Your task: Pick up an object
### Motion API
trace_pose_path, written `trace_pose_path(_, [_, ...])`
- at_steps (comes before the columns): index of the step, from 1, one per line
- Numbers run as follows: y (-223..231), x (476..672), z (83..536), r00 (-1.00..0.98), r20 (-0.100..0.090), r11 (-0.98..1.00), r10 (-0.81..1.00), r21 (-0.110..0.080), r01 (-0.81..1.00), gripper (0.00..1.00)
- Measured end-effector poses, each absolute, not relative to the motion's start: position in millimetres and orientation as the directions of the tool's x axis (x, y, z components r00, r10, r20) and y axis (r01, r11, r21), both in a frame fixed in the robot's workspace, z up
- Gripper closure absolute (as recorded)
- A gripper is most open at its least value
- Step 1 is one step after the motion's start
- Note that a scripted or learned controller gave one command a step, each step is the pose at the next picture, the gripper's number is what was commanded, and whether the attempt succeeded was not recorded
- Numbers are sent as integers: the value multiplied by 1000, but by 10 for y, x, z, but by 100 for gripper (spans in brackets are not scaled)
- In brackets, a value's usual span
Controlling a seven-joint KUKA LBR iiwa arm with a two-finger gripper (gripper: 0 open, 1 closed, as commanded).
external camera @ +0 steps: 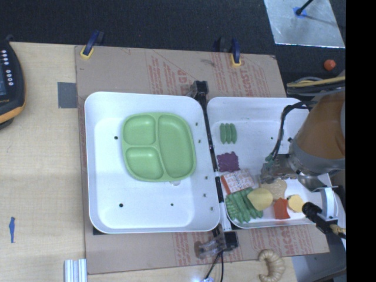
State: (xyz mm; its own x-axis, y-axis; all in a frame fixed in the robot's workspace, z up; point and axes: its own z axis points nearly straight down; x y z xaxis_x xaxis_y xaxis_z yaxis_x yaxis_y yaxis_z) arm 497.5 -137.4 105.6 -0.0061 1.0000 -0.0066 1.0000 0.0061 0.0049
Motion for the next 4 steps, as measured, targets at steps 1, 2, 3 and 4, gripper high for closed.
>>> trace_pose_path(1, [-626,4905,1965,-11,3,11,1000,3,1000,100])
trace_pose_path(2, [-670,4893,1916,-5,1,5,1000,-4,1000,0])
trace_pose_path(3, [-1352,5215,2187,1,-4,-1,1000,3,1000,0])
trace_pose_path(4, [-1176,4767,897,-3,2,3,1000,2,1000,0])
